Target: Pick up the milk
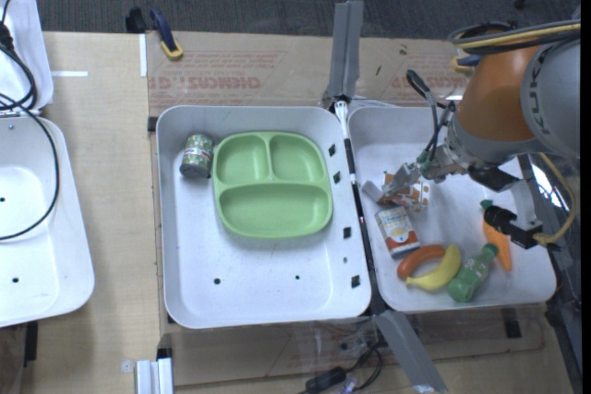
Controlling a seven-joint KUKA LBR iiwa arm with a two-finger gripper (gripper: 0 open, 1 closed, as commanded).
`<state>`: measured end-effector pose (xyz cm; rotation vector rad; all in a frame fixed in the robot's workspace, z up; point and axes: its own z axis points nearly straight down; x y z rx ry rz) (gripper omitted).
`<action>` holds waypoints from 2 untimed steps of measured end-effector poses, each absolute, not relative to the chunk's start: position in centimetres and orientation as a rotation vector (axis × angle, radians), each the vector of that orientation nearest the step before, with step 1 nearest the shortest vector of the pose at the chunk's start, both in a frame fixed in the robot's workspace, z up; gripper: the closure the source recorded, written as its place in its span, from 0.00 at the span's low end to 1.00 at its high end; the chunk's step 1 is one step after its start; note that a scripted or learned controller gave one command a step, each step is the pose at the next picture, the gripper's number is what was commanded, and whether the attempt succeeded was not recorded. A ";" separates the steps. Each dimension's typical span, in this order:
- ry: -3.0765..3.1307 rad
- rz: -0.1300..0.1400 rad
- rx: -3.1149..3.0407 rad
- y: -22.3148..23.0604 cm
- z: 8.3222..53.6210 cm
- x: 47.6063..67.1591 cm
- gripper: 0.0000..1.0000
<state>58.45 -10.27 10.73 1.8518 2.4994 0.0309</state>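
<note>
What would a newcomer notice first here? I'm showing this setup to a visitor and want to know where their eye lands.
Probably the bright green divided plate in the middle of the left bin, with a small can beside it. Next, the grey and orange arm reaching from the right, its gripper down at the milk carton in the cluttered right bin.

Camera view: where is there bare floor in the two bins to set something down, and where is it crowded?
Free: the left bin, along its front below the green divided plate; also the right bin's back corner. Crowded: the right bin's front, where a small carton, sausage, banana, green bottle and carrot cluster.
</note>
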 end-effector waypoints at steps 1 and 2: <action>2.468 0.029 1.910 -10.4 10.6 58.7 0.00; 2.436 0.031 1.953 -10.7 10.6 58.8 0.00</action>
